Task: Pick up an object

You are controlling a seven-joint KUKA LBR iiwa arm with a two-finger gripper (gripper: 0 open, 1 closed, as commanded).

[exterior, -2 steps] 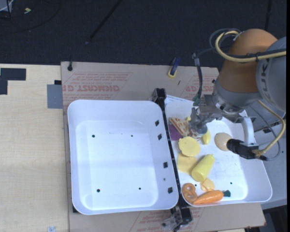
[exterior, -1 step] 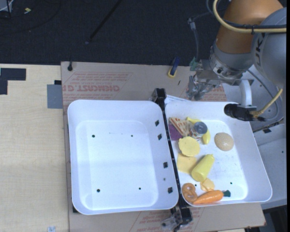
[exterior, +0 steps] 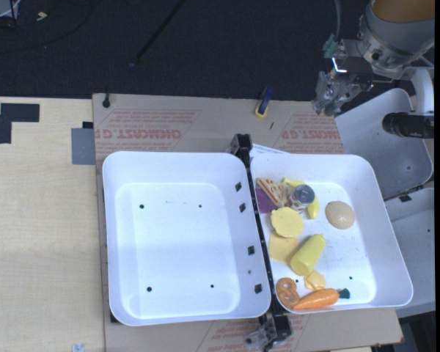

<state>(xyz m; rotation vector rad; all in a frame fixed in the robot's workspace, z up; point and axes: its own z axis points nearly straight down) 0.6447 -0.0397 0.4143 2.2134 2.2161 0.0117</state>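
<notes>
1. Brown cardboard (exterior: 169, 127) covered the bench beneath two white bins.
2. Whether the gripper (exterior: 330, 101) was clenched or released could not be told; it hung above the cardboard, behind the right bin (exterior: 378, 196).
3. That bin held a carrot (exterior: 317, 298), yellow cylinder (exterior: 307, 254) and beige egg (exterior: 339, 215).
4. Beside it lay the left bin (exterior: 117, 196).

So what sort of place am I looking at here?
Probably a robotics lab bin-picking bench: two white bins side by side on a cardboard sheet, toy food such as a carrot in the right bin, and the arm's gripper above its far edge.
</notes>
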